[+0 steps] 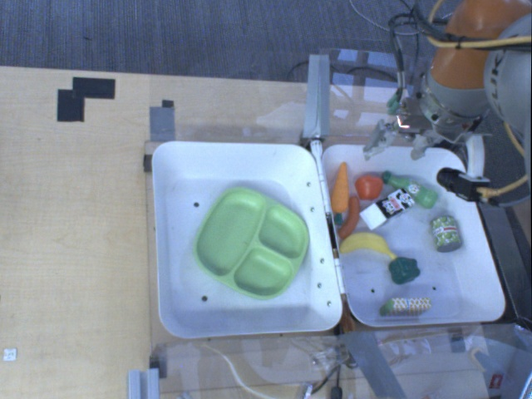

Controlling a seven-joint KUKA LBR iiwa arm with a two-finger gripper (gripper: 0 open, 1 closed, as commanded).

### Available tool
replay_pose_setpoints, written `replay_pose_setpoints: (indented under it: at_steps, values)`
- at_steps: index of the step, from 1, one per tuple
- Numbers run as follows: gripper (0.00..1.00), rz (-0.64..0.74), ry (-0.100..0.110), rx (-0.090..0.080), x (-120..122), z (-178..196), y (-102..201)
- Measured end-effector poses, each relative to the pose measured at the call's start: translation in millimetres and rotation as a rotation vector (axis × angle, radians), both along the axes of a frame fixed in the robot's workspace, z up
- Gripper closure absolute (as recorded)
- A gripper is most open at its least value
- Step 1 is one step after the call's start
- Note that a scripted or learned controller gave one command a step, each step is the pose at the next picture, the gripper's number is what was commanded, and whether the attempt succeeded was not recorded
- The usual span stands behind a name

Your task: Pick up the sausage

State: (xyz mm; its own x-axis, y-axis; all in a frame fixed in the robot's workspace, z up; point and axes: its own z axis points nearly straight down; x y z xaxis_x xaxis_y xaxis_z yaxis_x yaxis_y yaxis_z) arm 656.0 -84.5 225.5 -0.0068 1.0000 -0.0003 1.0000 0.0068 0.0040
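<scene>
Reddish-brown sausage [352,216] lies below and left of the end effector [397,138], wedged against the white bin's wall [331,248] beside an orange carrot [340,188], while the spread, empty fingers hover above the far rim.

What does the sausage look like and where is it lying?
The sausage is a reddish-brown, smooth toy link, plastic by its look. It lies slanted in the right bin, close to that bin's left wall, just below the carrot and above the banana. Its ends seem to touch both. The gripper hangs apart from it.
</scene>
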Motion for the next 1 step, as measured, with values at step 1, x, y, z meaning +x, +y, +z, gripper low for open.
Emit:
replay_pose_setpoints:
  at_steps: [1]
  values:
    - [0.0,0.051,-0.004,0.0,-18.6,-122.1,-24.4]
